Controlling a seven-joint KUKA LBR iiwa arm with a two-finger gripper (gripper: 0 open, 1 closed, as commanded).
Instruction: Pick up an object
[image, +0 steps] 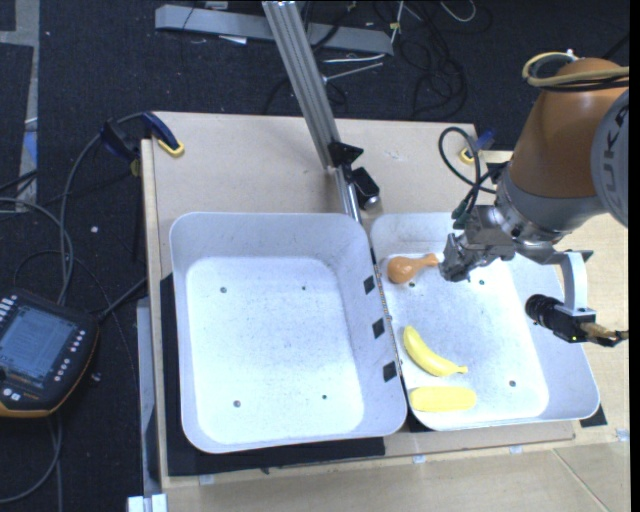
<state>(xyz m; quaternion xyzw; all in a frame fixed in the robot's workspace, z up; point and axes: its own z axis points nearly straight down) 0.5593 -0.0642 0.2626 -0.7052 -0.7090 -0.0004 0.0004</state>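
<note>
Objects in right bin, three:
- Orange drumstick-shaped toy: lies just left of the hand, its thin end pointing toward it; whether they touch cannot be told.
- Banana: lies below and slightly left of the hand, well apart from it.
- Yellow flat piece: lies just beyond the banana, farther below the hand, by the bin's near wall.

Hand: low over the bin's upper part; finger state cannot be told.
Left bin: far left of the hand.
Bench: tan, carries both bins.
</note>
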